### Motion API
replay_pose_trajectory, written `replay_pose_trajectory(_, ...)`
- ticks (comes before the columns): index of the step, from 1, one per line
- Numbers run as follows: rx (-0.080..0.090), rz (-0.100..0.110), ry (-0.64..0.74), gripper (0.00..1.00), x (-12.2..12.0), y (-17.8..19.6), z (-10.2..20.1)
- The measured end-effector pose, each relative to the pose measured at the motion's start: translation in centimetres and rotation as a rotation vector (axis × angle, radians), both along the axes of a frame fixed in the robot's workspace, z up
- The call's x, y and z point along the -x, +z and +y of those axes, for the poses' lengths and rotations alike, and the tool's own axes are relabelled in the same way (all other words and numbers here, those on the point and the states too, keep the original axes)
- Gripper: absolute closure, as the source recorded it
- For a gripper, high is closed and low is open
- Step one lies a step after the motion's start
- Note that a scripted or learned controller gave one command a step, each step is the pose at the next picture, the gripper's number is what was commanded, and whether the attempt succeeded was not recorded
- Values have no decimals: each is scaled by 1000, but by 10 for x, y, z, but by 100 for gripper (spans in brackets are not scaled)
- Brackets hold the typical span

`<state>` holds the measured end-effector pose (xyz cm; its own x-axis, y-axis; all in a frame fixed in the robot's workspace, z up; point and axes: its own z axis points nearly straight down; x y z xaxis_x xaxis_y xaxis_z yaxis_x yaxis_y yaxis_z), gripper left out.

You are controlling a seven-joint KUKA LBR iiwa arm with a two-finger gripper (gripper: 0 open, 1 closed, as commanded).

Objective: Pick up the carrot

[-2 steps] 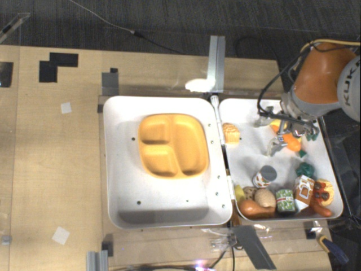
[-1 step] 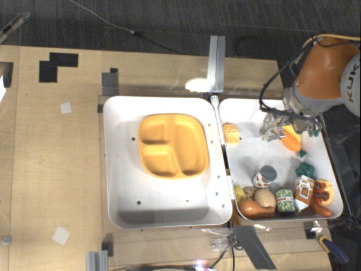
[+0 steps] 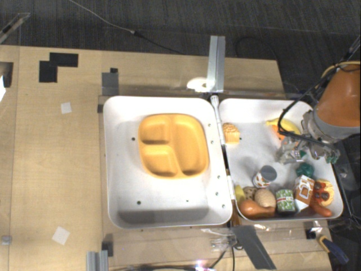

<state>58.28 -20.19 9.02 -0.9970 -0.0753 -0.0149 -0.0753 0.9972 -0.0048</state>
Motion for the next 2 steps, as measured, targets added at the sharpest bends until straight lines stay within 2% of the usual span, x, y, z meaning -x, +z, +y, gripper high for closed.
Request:
replay_pose_trajectory(1, -1, 0, 2, 0, 0, -1, 1)
replay_pose_trajectory(2, -3, 5, -24, 0, -67, -2, 7)
